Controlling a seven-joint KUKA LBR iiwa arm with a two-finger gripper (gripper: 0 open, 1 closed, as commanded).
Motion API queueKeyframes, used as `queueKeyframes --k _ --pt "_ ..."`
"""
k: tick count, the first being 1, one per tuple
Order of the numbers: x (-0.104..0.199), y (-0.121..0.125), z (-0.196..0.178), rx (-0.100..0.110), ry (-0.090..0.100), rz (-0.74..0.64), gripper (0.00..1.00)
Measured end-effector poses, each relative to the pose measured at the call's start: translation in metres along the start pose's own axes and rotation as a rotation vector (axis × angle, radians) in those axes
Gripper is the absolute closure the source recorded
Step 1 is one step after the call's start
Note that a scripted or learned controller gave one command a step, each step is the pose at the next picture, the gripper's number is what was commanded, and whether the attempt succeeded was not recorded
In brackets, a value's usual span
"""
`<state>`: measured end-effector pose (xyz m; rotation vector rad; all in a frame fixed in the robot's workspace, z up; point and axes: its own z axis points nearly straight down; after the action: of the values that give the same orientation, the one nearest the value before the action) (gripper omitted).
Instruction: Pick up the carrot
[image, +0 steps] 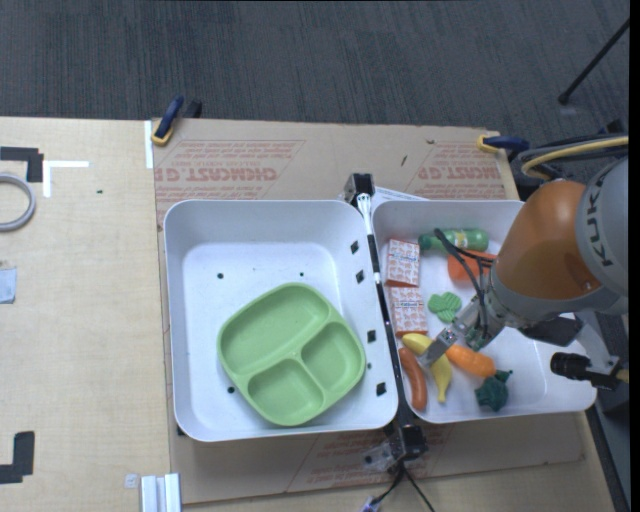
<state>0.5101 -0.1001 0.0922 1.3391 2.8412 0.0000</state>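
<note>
The carrot (470, 361) is a short orange piece lying in the right bin (560, 398), near its front. My gripper (452, 338) has come down from the right to the carrot's left end and touches or nearly touches it. The grey arm with its orange band (545, 250) covers the bin's right half. A second orange piece (458, 268) pokes out from under the arm further back.
Around the carrot lie a yellow banana (436, 364), a red sausage (413, 380), a dark green broccoli (493, 391), a green leaf (444, 304), two red-and-white packets (404, 283) and a green bottle (461, 240). The left bin (200, 300) holds a green divided plate (290, 353).
</note>
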Motion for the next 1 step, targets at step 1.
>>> queueKeyframes --k 1 --pt "0.0211 -0.0212 -0.0002 -0.001 -0.001 -0.071 0.0"
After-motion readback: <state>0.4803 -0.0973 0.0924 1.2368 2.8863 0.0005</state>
